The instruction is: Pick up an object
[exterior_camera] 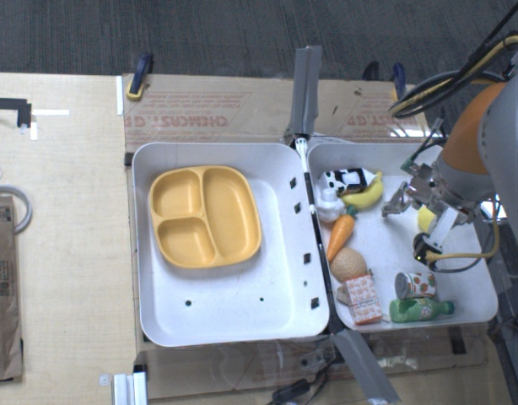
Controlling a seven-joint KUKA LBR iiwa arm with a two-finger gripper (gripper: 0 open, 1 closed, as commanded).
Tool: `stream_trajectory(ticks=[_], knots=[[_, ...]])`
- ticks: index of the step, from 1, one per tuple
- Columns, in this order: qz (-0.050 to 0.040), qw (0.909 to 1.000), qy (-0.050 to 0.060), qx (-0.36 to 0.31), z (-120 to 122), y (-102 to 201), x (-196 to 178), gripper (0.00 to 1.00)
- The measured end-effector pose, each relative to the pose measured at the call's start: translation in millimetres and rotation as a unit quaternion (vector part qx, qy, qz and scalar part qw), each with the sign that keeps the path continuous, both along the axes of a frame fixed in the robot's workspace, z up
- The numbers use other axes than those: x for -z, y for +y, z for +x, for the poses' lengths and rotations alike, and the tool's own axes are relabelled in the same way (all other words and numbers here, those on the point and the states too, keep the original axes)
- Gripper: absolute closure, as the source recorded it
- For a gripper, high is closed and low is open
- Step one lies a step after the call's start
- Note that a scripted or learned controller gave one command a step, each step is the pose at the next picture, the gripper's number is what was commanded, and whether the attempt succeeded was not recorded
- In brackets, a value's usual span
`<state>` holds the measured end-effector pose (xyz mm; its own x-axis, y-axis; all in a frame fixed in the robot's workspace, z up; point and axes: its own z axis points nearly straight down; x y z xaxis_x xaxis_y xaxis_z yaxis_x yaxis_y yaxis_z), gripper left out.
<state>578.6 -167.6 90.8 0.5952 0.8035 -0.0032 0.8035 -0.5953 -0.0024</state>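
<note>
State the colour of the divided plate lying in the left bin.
The divided plate is yellow-orange, seen plainly in the camera view, on the left bin's white floor.

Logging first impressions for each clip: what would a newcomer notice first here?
The yellow divided plate lying alone in the left bin stands out. Then the right bin, crowded with toy food: a banana, a carrot, a green bottle. The arm hangs over its right side.
</note>
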Motion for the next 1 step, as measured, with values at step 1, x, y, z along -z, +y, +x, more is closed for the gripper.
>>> stream_trajectory(ticks=[1], knots=[[0.0003,0.9935,0.0,-0.114,-67.7,-40.5,-113.9,0.0]])
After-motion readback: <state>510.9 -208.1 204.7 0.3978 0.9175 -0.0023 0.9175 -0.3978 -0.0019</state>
